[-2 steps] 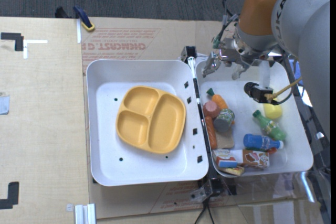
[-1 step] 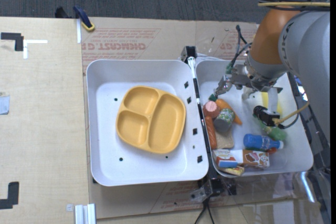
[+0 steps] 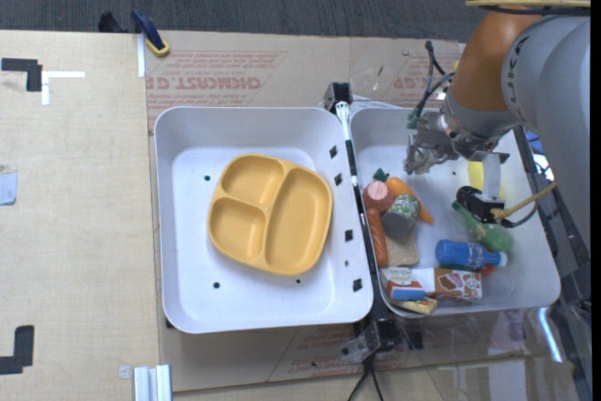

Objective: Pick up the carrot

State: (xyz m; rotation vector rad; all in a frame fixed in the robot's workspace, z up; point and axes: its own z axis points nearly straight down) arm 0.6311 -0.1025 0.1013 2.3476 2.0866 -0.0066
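Two white bins [image 3: 169,230], one carrot [image 3: 410,195], one gripper [image 3: 423,155]

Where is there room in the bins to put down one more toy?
The left bin has bare floor all around the yellow plate, widest along its near and left walls. The right bin is crowded: carrot, blue bottle and other toys. Its far-left corner near the end effector is barer.

Carrot [image 3: 410,193] hemmed in: grey-green block [image 3: 401,212] touching its lower side, radish [image 3: 377,193] just left, bin wall [image 3: 350,166] beyond. Open bin floor above and to right.
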